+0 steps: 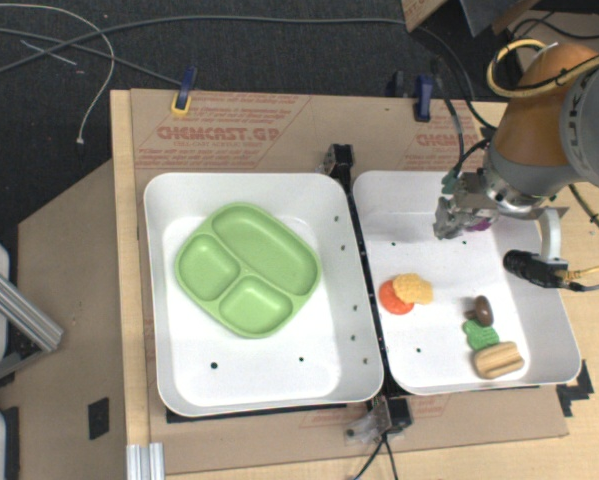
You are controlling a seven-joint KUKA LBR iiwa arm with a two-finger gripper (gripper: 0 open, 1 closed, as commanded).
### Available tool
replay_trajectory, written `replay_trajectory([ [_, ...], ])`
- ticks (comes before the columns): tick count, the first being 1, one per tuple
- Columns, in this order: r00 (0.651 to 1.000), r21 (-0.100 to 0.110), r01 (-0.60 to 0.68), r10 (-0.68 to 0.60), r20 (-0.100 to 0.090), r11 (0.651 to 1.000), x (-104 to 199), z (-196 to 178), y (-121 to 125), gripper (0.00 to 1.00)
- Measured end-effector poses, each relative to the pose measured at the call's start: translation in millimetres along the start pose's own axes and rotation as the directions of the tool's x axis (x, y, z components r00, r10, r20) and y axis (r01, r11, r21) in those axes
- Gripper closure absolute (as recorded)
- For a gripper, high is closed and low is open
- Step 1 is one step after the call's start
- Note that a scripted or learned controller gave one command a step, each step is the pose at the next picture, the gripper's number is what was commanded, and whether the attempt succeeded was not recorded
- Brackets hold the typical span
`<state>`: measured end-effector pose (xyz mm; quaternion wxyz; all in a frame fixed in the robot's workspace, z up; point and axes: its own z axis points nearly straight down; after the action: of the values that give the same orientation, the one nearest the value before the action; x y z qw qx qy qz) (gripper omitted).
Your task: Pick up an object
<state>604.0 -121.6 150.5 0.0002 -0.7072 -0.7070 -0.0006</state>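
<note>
Jaws: you cannot tell how the grey arm's two-finger jaws [453,218] stand; they hang low over the far part of the shallow white right bin [419,193], with something purple just beside them that is too small to identify.
Targets: the orange and yellow round plastic food piece [405,292] sits left of centre in that bin; the dark brown rounded piece [481,311], the green block [482,335] and the tan bread-like roll [498,359] cluster near the right corner.
Left bin: the light green three-compartment plastic tray [246,268] lies in the shallow white left bin [169,218].
Risk, empty closure: the jaws are well apart from every clear target, so closing here would likely catch nothing.
Risk, cluster: the three near pieces touch, so a descent there could nudge neighbours or pinch two.
Risk, wall: the roll lies close to the bin's near rim, which a finger could strike.
</note>
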Motion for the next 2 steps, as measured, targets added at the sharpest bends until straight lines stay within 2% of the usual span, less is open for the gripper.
replay_trajectory([
  [2,1.000,-0.008,0.002,-0.002,0.002,1.000,11,-126,5,1.00],
])
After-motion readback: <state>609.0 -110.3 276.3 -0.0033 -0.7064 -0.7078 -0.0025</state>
